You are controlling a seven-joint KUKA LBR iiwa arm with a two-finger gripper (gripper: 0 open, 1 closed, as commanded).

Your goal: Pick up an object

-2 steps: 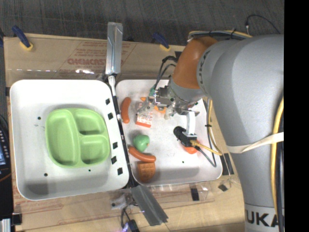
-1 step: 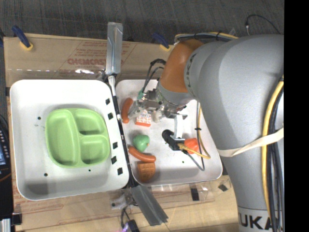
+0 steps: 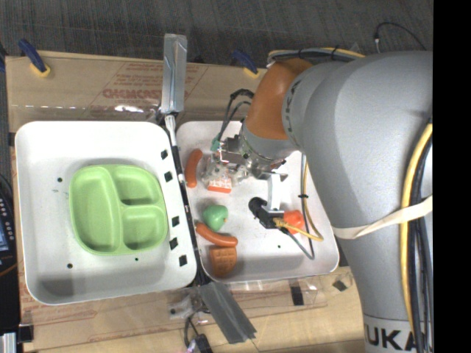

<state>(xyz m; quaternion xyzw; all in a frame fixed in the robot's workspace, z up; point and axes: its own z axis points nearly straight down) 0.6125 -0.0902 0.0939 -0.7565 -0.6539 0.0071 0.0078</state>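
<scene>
1. My gripper [image 3: 219, 166] hangs low over the upper part of the right bin [image 3: 265, 259], close to the wall this bin shares with its neighbour. From this angle I cannot tell whether the gripper is apart or together.
2. Right under my gripper, toward the view's bottom, lies a small orange-and-white piece [image 3: 219, 187]. I cannot tell if I am touching it.
3. Just beside my gripper, on the view's left, an orange-red sausage [image 3: 193, 166] lies along the bin wall.
4. Further down the view from my gripper sits a green rounded piece [image 3: 215, 215], apart from me.
5. Beyond that, a second sausage [image 3: 218, 236] lies at a slant, and a brown bread-like chunk [image 3: 223, 259] sits against it near the bin's lower edge.
6. Well away on the view's left of my gripper, the left bin [image 3: 44, 197] holds a green divided plate [image 3: 118, 208].
7. Both bins rest on the counter [image 3: 88, 87], which is covered with brown board.
</scene>
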